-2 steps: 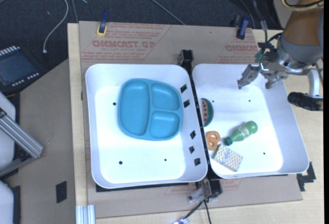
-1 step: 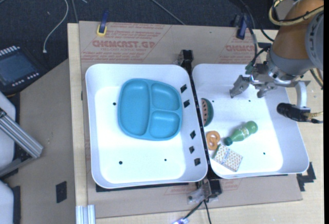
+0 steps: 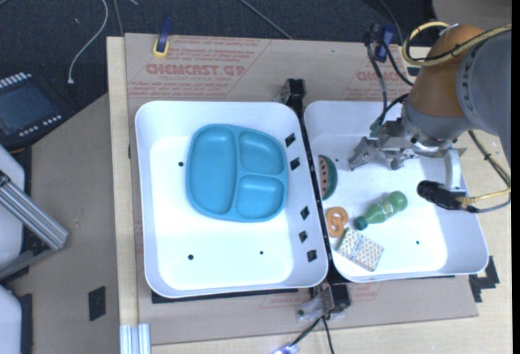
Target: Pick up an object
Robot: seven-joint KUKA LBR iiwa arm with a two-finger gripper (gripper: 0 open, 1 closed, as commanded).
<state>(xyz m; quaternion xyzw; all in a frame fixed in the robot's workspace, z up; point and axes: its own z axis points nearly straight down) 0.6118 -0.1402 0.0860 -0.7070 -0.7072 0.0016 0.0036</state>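
Note:
The right bin (image 3: pixel 455 251) holds several small objects. A green bottle (image 3: pixel 382 210) lies on its side near the middle. An orange ring-shaped piece (image 3: pixel 336 219) sits to its left, and a checkered packet (image 3: pixel 361 249) lies at the bin's front. A watermelon-slice toy (image 3: pixel 327 176) rests against the left wall. My gripper (image 3: pixel 404 151) hangs over the back part of this bin, under the grey arm and its orange band (image 3: pixel 445 76). It is up and to the right of the bottle, and I see nothing held in it.
The left bin (image 3: pixel 162 206) holds a blue divided plate (image 3: pixel 237 172). A black divider with clips (image 3: pixel 302 182) runs between the bins. Cables trail from the arm over the right bin's right side (image 3: pixel 479 196). Cardboard lies under both bins.

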